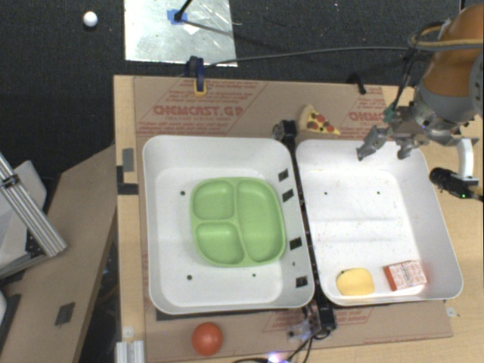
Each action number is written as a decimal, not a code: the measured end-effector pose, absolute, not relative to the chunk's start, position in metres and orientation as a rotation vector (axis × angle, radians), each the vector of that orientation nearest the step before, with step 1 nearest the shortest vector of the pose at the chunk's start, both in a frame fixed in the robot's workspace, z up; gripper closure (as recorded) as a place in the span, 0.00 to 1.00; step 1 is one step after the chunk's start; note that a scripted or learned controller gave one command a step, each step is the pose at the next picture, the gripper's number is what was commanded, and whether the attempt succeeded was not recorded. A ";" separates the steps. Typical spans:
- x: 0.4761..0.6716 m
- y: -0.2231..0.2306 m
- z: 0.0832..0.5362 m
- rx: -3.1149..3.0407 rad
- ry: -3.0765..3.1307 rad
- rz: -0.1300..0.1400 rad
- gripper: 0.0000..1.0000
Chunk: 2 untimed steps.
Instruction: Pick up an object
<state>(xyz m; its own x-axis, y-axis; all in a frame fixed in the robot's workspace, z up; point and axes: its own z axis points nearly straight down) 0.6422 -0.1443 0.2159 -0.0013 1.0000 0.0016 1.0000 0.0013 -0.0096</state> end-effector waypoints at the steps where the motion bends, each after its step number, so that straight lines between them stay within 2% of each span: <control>1: 0.645 -0.144 0.223 -2.218 -2.226 -0.001 0.00; 2: 0.636 -0.143 0.177 -2.219 -2.222 0.002 0.00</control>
